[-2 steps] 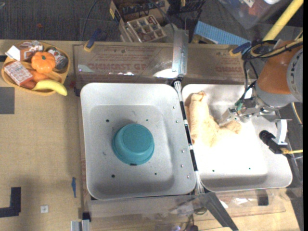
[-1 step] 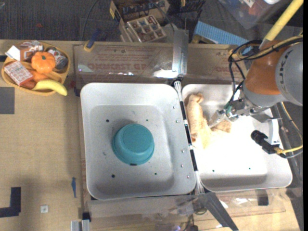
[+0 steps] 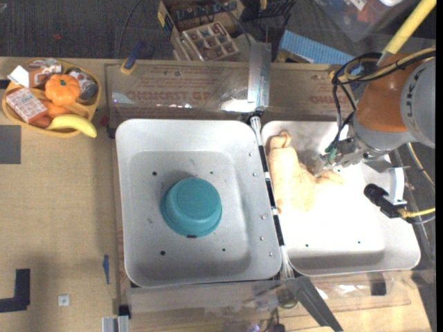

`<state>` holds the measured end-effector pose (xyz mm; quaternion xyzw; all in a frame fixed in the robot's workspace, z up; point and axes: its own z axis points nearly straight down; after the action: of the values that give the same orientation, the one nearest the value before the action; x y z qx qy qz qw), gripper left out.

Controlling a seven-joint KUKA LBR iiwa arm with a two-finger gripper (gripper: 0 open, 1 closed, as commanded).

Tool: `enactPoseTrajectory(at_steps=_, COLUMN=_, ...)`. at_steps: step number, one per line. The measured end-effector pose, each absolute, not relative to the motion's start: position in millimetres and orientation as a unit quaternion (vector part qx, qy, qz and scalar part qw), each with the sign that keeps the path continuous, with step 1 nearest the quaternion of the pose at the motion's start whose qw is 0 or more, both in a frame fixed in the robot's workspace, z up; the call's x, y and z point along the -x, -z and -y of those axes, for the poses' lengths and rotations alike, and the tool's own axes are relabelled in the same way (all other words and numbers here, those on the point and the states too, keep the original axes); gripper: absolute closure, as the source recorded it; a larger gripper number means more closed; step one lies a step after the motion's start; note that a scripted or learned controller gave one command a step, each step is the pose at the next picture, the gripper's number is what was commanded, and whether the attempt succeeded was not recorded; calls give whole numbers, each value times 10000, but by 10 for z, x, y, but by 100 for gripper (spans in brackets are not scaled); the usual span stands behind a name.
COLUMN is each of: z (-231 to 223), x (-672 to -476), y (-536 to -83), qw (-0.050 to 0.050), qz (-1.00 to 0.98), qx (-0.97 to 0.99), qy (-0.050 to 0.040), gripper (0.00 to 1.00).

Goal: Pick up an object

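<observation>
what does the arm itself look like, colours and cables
The arm is rounded and grey with a wide orange band above the wrist. Black cables loop beside that band and run down to the gripper, which is small and dark with a green spot.

We find bright, even overhead light. Glare washes out the right bin (image 3: 387, 251) below the pincer (image 3: 325, 163). Shadows soft; detail slightly blurred throughout.

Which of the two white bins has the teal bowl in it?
The left bin: the teal bowl sits upside down there, while the right bin holds a tan cloth.
</observation>
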<state>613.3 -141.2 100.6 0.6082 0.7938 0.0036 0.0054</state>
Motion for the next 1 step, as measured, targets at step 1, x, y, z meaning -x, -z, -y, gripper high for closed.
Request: enactPoseTrajectory(at_steps=1, z=1416, x=-6133, y=-1007, qw=56, qz=-7937, qx=-6082, qy=-33, gripper=0)
